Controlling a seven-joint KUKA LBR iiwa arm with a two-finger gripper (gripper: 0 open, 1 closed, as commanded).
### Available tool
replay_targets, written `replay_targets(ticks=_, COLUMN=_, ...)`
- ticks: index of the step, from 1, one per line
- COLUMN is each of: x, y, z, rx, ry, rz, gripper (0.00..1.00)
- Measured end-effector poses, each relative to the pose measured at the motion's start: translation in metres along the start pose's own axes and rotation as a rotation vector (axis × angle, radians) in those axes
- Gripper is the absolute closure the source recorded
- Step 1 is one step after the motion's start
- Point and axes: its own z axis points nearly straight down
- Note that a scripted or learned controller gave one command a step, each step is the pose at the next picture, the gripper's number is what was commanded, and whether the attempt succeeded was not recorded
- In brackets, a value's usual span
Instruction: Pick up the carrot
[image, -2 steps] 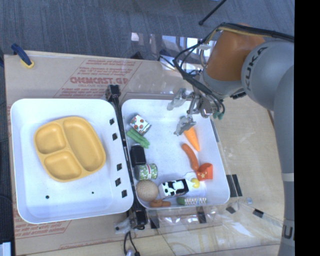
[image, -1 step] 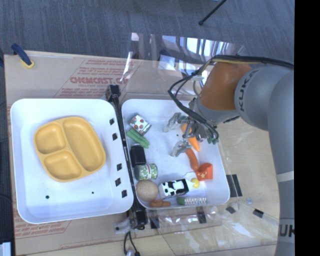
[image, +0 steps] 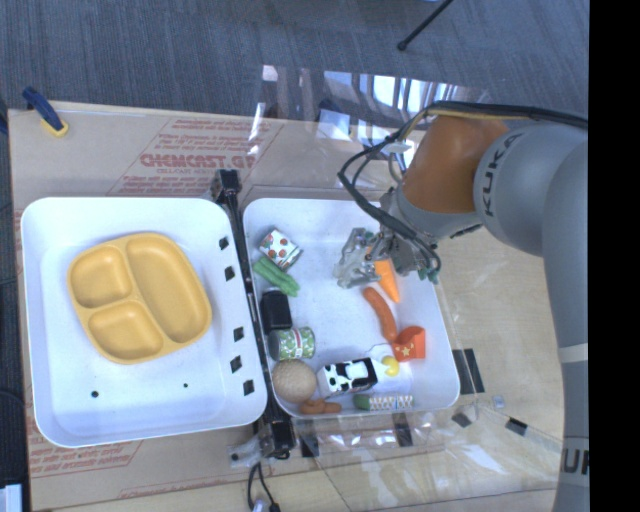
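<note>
The carrot (image: 387, 279) is a short orange cone in the upper right part of the right bin (image: 320, 222). It points down toward a longer red-orange piece (image: 381, 311). My gripper (image: 356, 260) hangs low over the bin, its grey metal end just left of the carrot and close against it. From this angle I cannot make out whether the carrot sits inside the gripper or merely beside it. The wrist, with its orange band (image: 450, 165), comes in from the upper right.
The right bin also holds a strawberry-print box (image: 280, 248), a green pod (image: 276, 276), a dark block (image: 275, 310), a green can (image: 296, 344), a beige ball (image: 293, 380), a cow toy (image: 350, 376) and a red piece (image: 410, 343). A yellow divided plate (image: 140, 295) lies in the left bin (image: 60, 400).
</note>
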Motion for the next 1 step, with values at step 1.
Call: replay_targets(ticks=1, x=0.0078, y=0.0521, z=-0.0546, rx=0.0, ry=0.0, rz=0.341, gripper=1.0)
